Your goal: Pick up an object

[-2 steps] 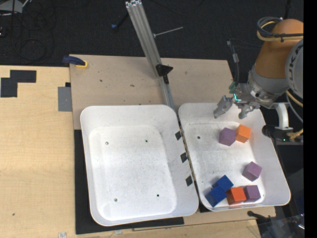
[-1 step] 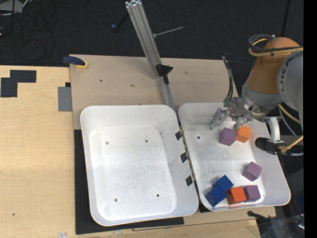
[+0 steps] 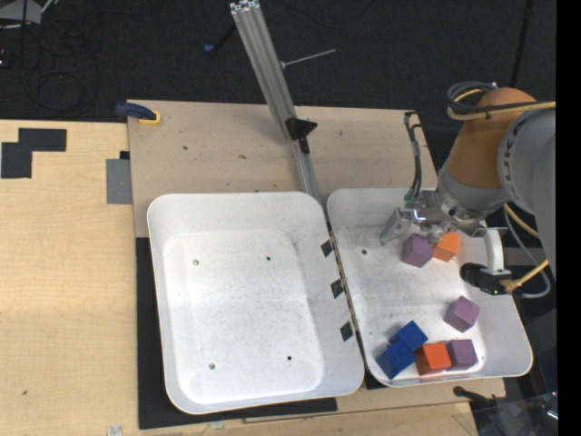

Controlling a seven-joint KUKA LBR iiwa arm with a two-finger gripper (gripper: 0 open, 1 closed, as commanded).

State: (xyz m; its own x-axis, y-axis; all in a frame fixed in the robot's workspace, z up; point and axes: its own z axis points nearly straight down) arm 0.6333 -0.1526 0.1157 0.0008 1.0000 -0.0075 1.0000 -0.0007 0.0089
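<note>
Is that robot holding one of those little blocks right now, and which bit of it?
It cannot be told. The pincer sits just above a purple block and an orange block, but no block shows between its tips.

Two shallow white bins sit side by side — the left bin and the right bin. Purple blocks number three: one near the right bin's top edge, one by its right edge, one in its bottom right corner; orange blocks number two — one touching the upper purple block, one along the bottom edge; blue blocks number two, both at the bottom edge, one just above the other.
</note>
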